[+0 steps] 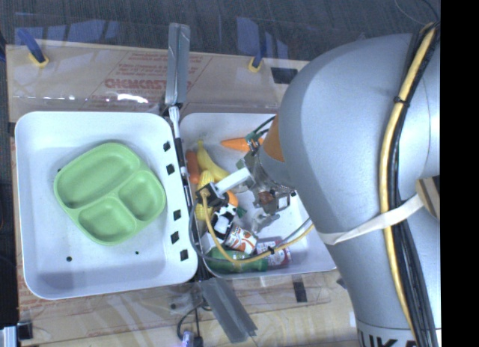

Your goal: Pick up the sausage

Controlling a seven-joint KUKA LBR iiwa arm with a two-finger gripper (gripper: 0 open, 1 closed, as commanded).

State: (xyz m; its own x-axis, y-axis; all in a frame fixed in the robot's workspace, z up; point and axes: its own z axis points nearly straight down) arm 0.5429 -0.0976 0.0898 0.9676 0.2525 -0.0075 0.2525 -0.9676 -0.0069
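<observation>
The arm's hand (258, 188) sits low inside the right-hand shallow white bin (314, 259), over the heap of toy food along that bin's left side. Its metal parts show just below the orange band (271, 142) of the wrist, but how far it is open, and whether it has hold of anything, cannot be told from this slanted view.

A white bar-shaped part (228, 181) juts out leftward from the hand toward the pile. Beside it lie a yellow plastic banana (209, 163) and, just to the left against the bin wall, a reddish-brown sausage-shaped piece (193, 166), which looks to be the sausage; it lies in the bin, apart from the hand. Farther up, an orange toy carrot (235, 143) lies near the wrist. Below the hand are a small black-and-white toy (221, 220), a red-and-white packet (241, 241) and a green item (236, 263) at the bin's near edge.

The left-hand shallow white bin (45, 263) holds a light green three-compartment plastic plate (110, 192). The bulky grey arm (359, 151), with yellow cable (393, 121) along it, covers the right part of the table (97, 315).
</observation>
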